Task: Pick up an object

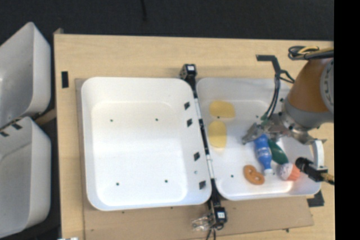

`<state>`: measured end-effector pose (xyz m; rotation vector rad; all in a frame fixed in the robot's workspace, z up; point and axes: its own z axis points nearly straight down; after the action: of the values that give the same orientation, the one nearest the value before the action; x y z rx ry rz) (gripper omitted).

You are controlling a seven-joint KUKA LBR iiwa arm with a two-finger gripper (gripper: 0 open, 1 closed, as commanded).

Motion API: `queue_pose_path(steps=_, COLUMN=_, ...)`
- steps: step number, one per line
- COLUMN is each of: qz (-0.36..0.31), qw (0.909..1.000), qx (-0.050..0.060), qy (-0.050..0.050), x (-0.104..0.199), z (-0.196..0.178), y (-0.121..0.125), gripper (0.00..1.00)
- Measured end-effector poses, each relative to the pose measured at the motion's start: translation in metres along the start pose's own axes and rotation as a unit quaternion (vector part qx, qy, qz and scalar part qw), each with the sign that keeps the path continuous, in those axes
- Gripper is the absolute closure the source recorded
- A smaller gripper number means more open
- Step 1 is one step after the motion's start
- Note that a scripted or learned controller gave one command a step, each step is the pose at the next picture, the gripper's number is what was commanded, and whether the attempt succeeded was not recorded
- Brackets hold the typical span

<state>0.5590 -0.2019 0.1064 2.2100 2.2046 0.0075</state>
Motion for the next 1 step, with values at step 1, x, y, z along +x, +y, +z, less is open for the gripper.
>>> queue_pose_path(steps=1, qz=0.002, qw=1.0, qx=-0.003, qy=-0.002, x=-0.0029, z=-0.0119, y=0.0025, gripper=1.0)
